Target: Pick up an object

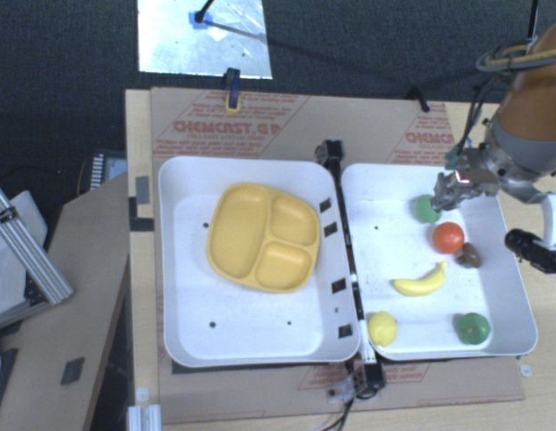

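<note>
R bin (520, 281): 6 fruit, maybe; L: 1 yellow tray (263, 236).

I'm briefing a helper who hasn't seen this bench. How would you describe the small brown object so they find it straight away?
Start at the right-hand white bin, the one without the yellow tray. Along its right side sits an orange-red tomato; the small brown object lies just below and right of it, close against it. It is the only dark, dull-coloured piece there, smaller than the banana to its lower left.
</note>
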{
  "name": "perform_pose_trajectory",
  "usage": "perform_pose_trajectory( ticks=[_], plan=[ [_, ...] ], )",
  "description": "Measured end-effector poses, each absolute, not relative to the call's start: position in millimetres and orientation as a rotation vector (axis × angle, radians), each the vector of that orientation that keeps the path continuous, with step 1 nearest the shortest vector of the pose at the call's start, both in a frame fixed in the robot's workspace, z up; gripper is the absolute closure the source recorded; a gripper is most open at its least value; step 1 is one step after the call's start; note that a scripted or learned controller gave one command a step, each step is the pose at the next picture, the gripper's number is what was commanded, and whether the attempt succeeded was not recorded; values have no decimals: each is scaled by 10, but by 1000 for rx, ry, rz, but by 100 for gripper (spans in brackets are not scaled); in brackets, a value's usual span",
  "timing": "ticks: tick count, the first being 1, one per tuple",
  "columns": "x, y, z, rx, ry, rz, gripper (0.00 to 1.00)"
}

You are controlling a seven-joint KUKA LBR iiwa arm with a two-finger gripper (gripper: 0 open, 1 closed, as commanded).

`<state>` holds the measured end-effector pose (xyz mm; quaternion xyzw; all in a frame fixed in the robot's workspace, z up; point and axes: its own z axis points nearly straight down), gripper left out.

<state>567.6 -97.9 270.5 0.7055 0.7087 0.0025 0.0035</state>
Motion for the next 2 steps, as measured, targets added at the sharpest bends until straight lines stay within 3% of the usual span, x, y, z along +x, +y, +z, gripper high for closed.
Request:
perform_pose_trajectory(
  ticks=[2],
  plan=[
    [5757, 129, 2503, 2210, 2233, 4, 100]
  ],
)
